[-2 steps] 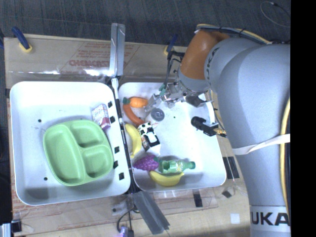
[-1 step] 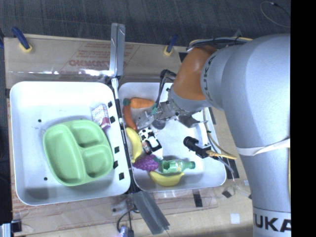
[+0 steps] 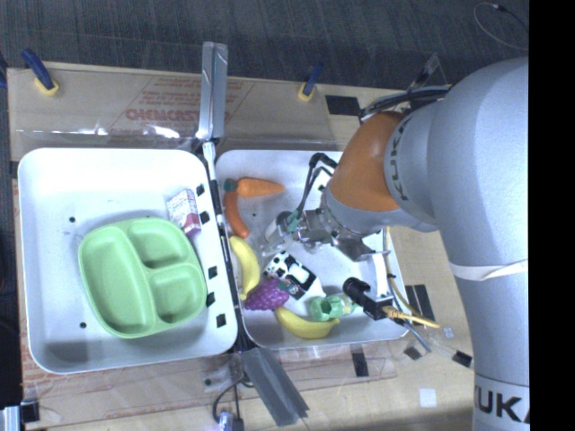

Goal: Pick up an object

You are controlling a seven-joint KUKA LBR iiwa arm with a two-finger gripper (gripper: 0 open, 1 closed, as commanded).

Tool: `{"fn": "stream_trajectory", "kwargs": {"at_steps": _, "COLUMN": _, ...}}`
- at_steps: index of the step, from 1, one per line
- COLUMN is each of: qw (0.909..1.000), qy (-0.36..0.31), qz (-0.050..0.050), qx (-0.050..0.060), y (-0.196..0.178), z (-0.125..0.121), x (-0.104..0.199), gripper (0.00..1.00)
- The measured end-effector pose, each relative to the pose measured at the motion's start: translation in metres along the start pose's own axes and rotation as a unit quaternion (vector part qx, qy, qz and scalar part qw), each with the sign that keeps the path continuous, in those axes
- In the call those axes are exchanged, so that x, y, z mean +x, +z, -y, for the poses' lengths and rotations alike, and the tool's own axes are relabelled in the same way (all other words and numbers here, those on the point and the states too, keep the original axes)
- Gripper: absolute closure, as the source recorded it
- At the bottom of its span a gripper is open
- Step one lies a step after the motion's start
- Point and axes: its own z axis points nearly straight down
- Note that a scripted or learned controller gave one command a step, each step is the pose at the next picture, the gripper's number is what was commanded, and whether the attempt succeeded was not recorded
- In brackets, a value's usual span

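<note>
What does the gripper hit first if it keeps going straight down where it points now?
Probably the bare white floor of the right bin. The gripper hangs over the gap between the orange carrot and the black-and-white toy; depth is unclear.

Looking like a robotics lab w/ a test rig. A big grey KUKA arm is reaching over two white bins sitting on a cardboard-covered bench. Blue clamps, well left of the gripper, are pinning the sheet down. Black tape marks and loose cables are showing above it, over dark carpet.
</note>
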Motion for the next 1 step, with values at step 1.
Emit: {"fn": "stream_trajectory", "kwargs": {"at_steps": 1, "qw": 1.0, "qy": -0.009, "qz": 0.0, "qx": 0.0, "y": 0.0006, "z": 0.0531, "x": -0.0003, "gripper": 0.0}}
